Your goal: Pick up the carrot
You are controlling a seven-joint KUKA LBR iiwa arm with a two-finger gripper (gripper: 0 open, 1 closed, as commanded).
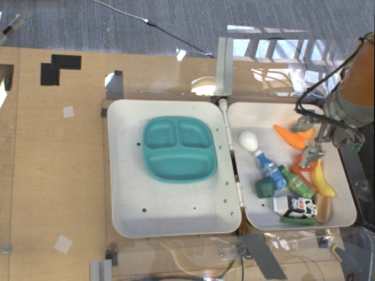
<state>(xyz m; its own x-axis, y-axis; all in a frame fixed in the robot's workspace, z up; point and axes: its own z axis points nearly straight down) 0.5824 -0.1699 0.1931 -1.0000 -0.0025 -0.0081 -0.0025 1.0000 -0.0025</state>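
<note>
1. You see the arm [358, 81] cut off by the frame at 3 o'clock; its orange band and grey wrist show, the rest lies beyond the edge; dark cables loop in front of it.
2. The gripper [315, 149] hangs over the right bin [252, 206]; its metal parts are small and blurred against the clutter, so you cannot tell how it is set, nor whether it touches anything.
3. The carrot [291, 135] lies in the right bin's upper half, at about 10 o'clock from the gripper and just beside it; its far end is partly covered by the gripper's body.
4. Around it: a white egg [249, 140] at 9 o'clock from the carrot, apart from it; a blue bottle [269, 167] below the egg; a green bottle [297, 183] touching the blue one; a dark green cup [265, 187] at the blue bottle's lower end.
5. A banana [321, 179] lies at 6 o'clock from the gripper; a thin red-orange piece [300, 164] sits between banana and green bottle, too small for you to identify; a black-and-white carton [302, 206] rests near the bin's bottom edge.
6. The left bin [126, 206] holds a teal divided plate [179, 148] near its centre, well apart from the carrot.
7. Both bins sit side by side on a light wooden bench [53, 180] with black markers [60, 69] at 10 o'clock; grey carpet [117, 28] lies beyond at 12 o'clock, crossed by a thin cable.
</note>
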